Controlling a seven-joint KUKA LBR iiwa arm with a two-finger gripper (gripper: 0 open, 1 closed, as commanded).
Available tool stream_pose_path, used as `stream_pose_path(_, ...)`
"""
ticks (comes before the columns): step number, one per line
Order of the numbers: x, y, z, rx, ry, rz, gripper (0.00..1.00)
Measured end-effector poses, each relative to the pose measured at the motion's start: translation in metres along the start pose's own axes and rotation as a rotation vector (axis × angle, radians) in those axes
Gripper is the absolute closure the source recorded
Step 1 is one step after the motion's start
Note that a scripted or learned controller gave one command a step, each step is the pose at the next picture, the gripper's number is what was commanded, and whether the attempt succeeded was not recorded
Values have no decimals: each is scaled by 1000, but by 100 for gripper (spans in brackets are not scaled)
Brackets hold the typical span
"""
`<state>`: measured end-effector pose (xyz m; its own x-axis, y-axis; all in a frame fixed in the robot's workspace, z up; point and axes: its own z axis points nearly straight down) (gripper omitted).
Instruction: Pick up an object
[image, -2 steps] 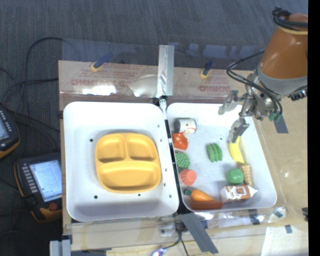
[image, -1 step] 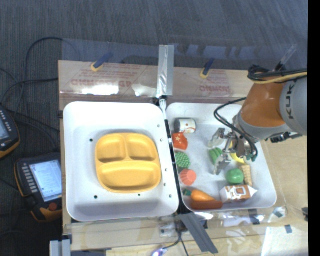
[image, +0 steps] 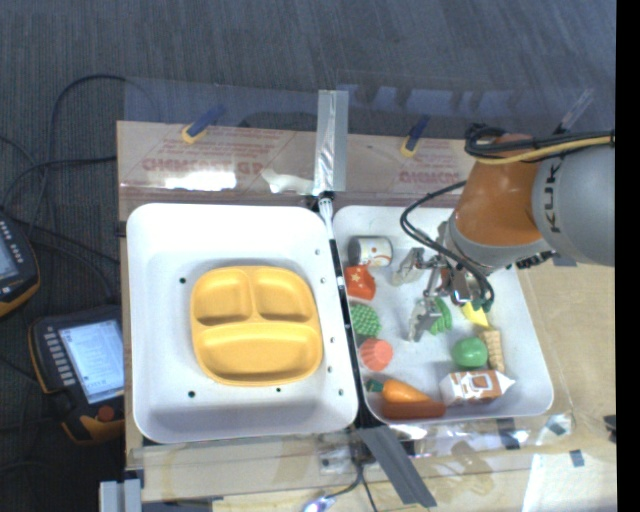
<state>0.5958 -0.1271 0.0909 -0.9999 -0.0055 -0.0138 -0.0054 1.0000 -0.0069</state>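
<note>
The right bin (image: 535, 385) holds several toy foods: a red piece (image: 360, 283), a green knobbly piece (image: 366, 320), a pink piece (image: 376, 353), a carrot (image: 405, 397), a green ball (image: 468, 352), a small carton (image: 478, 385) and a white can (image: 370, 248). My gripper (image: 417, 293) hangs low over the middle of this bin, open, its two metal fingers spread. A small green item (image: 441, 318) lies right beside the nearer finger; nothing sits clearly between the fingers. The wrist hides part of the bin's back right.
The left bin (image: 160, 250) carries a yellow divided plate (image: 257, 322). A yellow piece (image: 478, 315) and a tan stick (image: 494, 348) lie by the right bin's right wall. Cables and a handheld screen (image: 85, 355) sit left of the bench.
</note>
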Motion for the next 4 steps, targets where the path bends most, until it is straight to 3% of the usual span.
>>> stream_pose_path(1, -2, 0, -11, 3, -5, -1, 100)
stream_pose_path(2, -2, 1, -11, 3, -5, -2, 0)
stream_pose_path(3, 24, -77, -1, -5, 4, -305, 0)
stream_pose_path(4, 8, -37, 0, -3, -1, -308, 0)
